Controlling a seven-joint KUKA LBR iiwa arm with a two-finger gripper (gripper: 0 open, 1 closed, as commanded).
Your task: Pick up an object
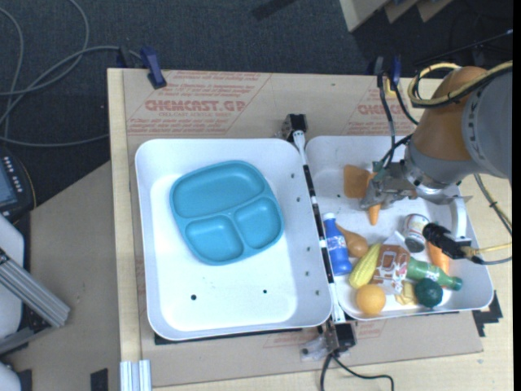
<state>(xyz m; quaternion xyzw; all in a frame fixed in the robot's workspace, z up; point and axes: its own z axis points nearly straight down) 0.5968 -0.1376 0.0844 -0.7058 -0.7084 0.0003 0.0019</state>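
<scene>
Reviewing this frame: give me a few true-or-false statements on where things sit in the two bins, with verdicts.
1. A blue divided plate lies in the left bin. True.
2. The ear of corn lies on the plate. False: it is in the right bin.
3. The gripper is over the right bin. True.
4. The orange ball lies at the right bin's far end. False: it lies at the near end.

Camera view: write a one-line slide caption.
Grey KUKA arm's gripper hangs over toy food in the right white bin; a blue divided plastic plate lies in the left white bin.
</scene>
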